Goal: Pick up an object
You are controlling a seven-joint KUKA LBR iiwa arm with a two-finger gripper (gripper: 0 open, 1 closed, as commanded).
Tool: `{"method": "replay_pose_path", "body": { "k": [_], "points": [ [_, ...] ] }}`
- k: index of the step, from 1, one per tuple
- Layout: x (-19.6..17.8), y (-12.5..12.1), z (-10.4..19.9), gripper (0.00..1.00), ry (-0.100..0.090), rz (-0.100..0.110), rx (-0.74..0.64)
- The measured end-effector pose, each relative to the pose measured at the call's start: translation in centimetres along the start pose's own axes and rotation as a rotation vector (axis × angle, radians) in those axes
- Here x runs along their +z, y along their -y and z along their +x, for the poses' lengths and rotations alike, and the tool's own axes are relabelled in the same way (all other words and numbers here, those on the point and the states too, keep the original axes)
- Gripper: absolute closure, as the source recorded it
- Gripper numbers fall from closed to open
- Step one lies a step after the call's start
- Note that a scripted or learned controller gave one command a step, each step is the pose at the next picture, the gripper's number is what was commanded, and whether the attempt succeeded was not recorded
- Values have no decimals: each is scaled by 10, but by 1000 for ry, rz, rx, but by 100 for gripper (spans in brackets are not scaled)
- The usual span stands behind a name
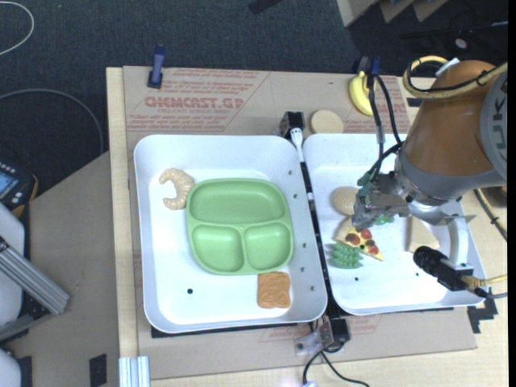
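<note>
In the right bin (419, 285) lie a pizza slice (360, 242), a green leafy piece (346, 255) and a tan cookie (345, 201). My gripper (367, 214) hangs low over the bin's left part, just above the pizza slice and next to the cookie. The arm's orange band (451, 119) and grey wrist cover the bin's upper right. In the left bin (161, 232) sit a green divided plate (239, 224), a croissant (176, 187) and a brown toast piece (274, 289).
A banana (360, 92) and a round beige disc (326, 122) lie on the bench behind the right bin. A black clamp (293, 124) sits at the bins' shared top edge. A black cylinder (439, 268) on the arm juts over the right bin's lower right.
</note>
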State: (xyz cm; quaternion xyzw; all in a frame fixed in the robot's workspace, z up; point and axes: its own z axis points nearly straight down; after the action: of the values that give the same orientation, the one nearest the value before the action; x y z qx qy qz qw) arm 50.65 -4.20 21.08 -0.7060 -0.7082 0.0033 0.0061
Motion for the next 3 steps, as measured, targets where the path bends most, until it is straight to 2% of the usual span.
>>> {"method": "replay_pose_path", "body": {
  "k": [1,2,3],
  "points": [
    [-75,29,19,100,3,-20,0],
    [-43,-42,38,100,5,-16,0],
    [30,-41,15,100,4,-4,7]
  ]
}}
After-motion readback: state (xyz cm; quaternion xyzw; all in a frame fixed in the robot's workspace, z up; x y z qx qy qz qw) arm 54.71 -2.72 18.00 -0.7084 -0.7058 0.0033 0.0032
